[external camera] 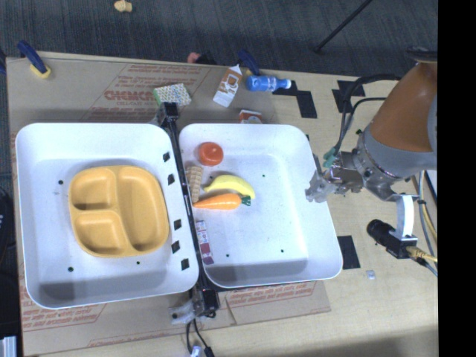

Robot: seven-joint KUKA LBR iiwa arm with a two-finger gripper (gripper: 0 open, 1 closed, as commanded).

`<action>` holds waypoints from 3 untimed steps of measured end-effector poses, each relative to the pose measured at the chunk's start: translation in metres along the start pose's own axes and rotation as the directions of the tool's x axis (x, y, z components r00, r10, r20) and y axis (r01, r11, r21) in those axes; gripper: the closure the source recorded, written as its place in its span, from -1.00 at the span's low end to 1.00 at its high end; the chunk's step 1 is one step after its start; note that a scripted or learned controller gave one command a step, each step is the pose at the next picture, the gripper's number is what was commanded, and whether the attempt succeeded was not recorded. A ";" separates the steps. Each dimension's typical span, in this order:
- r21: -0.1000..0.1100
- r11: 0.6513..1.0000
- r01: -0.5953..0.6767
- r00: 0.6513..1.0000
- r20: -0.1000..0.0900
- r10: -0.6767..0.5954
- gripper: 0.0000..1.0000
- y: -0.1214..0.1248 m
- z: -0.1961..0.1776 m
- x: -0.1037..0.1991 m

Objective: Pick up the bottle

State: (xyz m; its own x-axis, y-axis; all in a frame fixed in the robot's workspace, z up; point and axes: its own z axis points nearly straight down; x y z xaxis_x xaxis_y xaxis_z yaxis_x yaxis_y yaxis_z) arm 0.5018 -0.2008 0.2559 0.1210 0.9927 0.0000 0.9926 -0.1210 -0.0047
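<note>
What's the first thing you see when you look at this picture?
The big yellow plate with three sections jumps out, lying in the left bin. Next come the bright foods in the right bin: a tomato, a banana and a carrot. The blue bottle lies on the bench behind the bins.

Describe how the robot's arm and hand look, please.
The arm is grey with a wide orange band above the wrist. The hand is small, made of grey metal, with thin cables running along the wrist beside it. A black and white part hangs below the arm.
</note>
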 end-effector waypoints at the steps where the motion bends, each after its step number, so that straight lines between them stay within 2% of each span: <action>1: -0.001 0.991 0.137 0.991 -0.001 -0.137 1.00 -0.025 0.040 -0.008; 2: 0.000 0.980 0.197 0.980 -0.001 -0.197 1.00 -0.030 0.051 0.037; 3: -0.003 0.996 0.091 0.996 0.001 -0.091 1.00 -0.031 0.034 0.045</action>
State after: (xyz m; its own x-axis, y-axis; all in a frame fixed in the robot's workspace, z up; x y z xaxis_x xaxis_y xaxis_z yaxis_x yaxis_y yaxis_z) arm 0.4766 -0.1526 0.2218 0.0306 0.9995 -0.0006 0.9995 -0.0306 -0.0015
